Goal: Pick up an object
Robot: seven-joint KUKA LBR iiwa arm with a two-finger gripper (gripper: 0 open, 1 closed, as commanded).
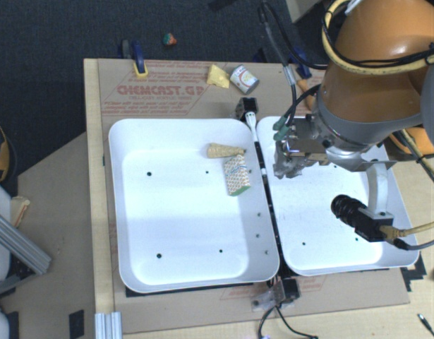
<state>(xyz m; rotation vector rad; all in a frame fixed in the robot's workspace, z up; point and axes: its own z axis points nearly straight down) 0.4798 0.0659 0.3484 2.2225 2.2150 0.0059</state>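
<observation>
Camera view looks down on the tabletop (97, 189), a pale board printed with red lettering, and the largest thing on it after the arm is the pair of shallow white plastic bins. I take the left bin (174, 239) as the landmark for everything else. The right bin (322, 249) sits just beside it, their rims touching along a dark seam. Over the right bin's upper half hangs the grey arm with its broad orange band (379, 34), and below the wrist the two-finger gripper (286, 164) hovers above that bin's floor, just past the left bin's right rim. Whether the jaws are wide or narrow I cannot tell — the metal parts blur together at this angle — and nothing can be seen between them.

The things to pick lie in the left bin, near its upper right corner: a tan, stubby cone-shaped piece (224, 150) lying on its side, and touching it from below, a small patterned pouch with a green edge (236, 174). Both rest flat on the bin floor, apart from the gripper.

Beyond the left bin's top rim, on the bare tabletop, sit a yellow wedge-like scrap (218, 77) and a small grey-and-white box (245, 79).

By my judgement the task is barely begun — no object is lifted, and the reach across into the left bin, the descent, the closing and the lift all remain.
</observation>
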